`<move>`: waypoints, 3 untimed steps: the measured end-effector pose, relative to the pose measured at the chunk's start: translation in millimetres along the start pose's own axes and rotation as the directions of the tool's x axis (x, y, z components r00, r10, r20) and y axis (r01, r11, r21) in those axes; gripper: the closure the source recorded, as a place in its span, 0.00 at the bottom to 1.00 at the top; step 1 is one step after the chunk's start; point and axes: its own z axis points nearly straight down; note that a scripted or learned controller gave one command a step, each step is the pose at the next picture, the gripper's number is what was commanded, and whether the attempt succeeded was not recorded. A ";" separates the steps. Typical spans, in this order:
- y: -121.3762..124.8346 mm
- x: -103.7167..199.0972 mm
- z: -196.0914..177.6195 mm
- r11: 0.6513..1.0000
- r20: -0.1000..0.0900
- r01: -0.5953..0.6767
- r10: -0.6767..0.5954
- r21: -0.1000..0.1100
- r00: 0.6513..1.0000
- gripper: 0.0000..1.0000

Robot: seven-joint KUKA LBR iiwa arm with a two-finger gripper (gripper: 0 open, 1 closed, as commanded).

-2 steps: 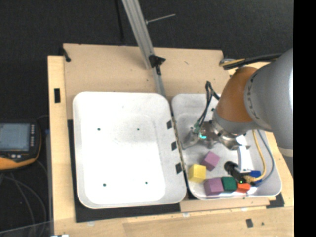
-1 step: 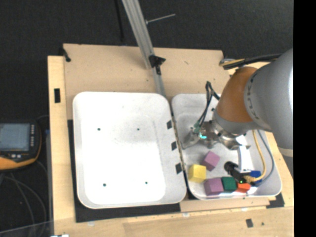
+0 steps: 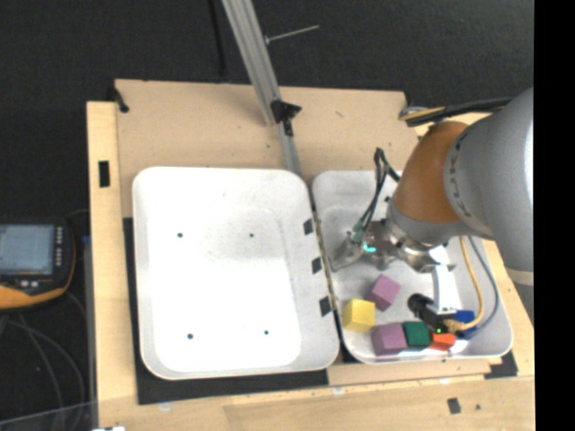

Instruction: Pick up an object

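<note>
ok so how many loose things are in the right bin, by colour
purple blocks: 2
yellow block: 1
green block: 1
orange piece: 1
blue piece, partly hidden: 1
total in the right bin: 6

Bright, even light; the left bin (image 3: 225,268) glares near white, shadows are faint, detail is slightly soft throughout.

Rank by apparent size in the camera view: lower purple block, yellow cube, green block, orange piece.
1. lower purple block
2. yellow cube and green block, too alike to split
3. orange piece, clearly smallest
</note>
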 end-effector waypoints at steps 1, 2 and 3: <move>0.0 0.0 0.0 1.000 0.000 0.000 0.000 0.000 1.000 0.00; 0.0 0.0 0.0 1.000 0.000 -0.001 0.001 0.000 1.000 0.00; 0.0 0.0 0.0 1.000 0.000 -0.002 0.002 -0.001 1.000 0.00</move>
